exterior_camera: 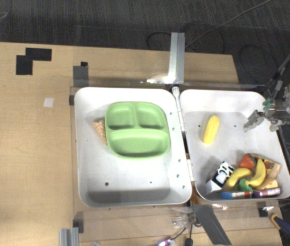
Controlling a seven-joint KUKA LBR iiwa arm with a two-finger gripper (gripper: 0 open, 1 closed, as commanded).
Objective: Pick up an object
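Corn cob beside toy pile

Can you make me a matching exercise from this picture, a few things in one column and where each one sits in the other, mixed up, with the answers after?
Things:
1. green divided plate
2. yellow corn cob
3. banana
4. gripper

Places:
A. near corner of the right bin, in a pile of toys
B. over the right bin's right edge
C. left bin, toward its far side
D. alone in the middle of the right bin

Pairs: 1-C, 2-D, 3-A, 4-B
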